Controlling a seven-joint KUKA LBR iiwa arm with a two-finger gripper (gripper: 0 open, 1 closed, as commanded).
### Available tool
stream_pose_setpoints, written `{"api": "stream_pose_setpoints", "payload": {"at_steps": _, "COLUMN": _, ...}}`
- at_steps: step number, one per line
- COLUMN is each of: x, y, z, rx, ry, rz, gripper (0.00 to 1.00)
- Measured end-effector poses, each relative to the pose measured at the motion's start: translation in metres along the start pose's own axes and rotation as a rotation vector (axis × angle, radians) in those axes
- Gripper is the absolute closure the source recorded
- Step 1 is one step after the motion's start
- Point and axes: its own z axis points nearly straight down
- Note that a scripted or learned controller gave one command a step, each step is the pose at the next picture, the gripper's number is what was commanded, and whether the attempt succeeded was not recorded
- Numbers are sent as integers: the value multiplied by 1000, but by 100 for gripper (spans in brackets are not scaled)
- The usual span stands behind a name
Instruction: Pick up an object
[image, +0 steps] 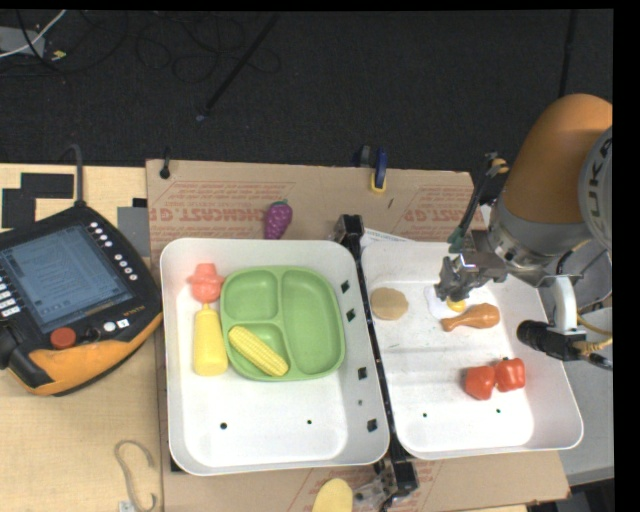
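Near edge of the bench: you see a yellow lemon-like toy (333, 495) lying just outside the bins, and a metal hook (135, 470) off the left bin's near-left corner.
Left bin (260, 430): its near half is bare white; toward its far half sits a green divided plate (285, 322).
Plate contents: a yellow corn cob (258, 351) lies in the plate's near-left compartment.
Left edge of the left bin: a yellow bottle (208, 342) lies beside the plate, with a pink toy (205, 283) just beyond it.
Right bin (480, 425): a red pepper (494, 378) rests toward its near-right side.
Middle of the right bin: an orange chicken drumstick (471, 319) lies just right of centre; a tan round cookie (388, 303) sits near the bin's left edge.
Gripper (458, 290): it is down over the far part of the right bin, just beside the drumstick's bone end; you cannot tell how wide the fingers stand or whether they grip anything.
Left of the bins: a control pendant (65, 290) lies on the bench.
Far side: a purple grape toy (277, 218) rests on the cardboard (230, 200) beyond the left bin.
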Motion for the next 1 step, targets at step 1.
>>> {"api": "stream_pose_setpoints", "payload": {"at_steps": 1, "x": 56, "y": 3, "z": -7, "rx": 0, "ry": 0, "rz": -1, "gripper": 100}}
